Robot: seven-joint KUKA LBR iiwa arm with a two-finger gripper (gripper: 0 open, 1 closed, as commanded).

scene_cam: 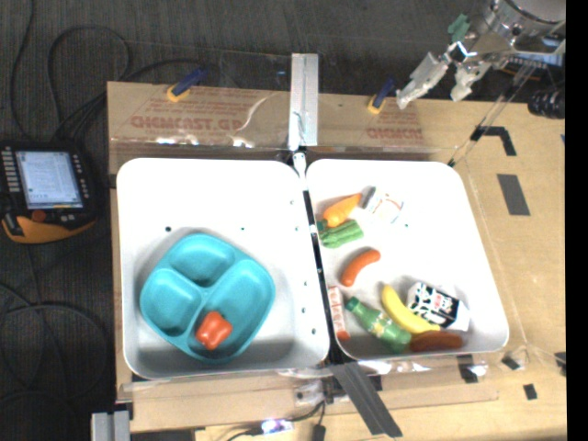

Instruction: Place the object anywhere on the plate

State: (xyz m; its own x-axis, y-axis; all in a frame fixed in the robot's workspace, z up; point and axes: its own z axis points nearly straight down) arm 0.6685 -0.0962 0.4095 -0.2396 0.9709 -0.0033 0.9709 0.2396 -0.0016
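Orange-red toy pepper (pixel 213 329) sat on the blue plastic plate (pixel 175 292).
It lay in the plate's near section. The grey two-finger gripper (pixel 441 72) hung far beyond the plate, fingers spread apart and holding nothing.

I can half-read red lettering, something like "CHEMCAST", on the clear sheet (pixel 211 122) behind my bins; nothing else is legible.

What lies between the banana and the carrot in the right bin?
In the camera view, an orange-red sausage lies on the bin floor between the banana and the carrot; a green pod sits just under the carrot.
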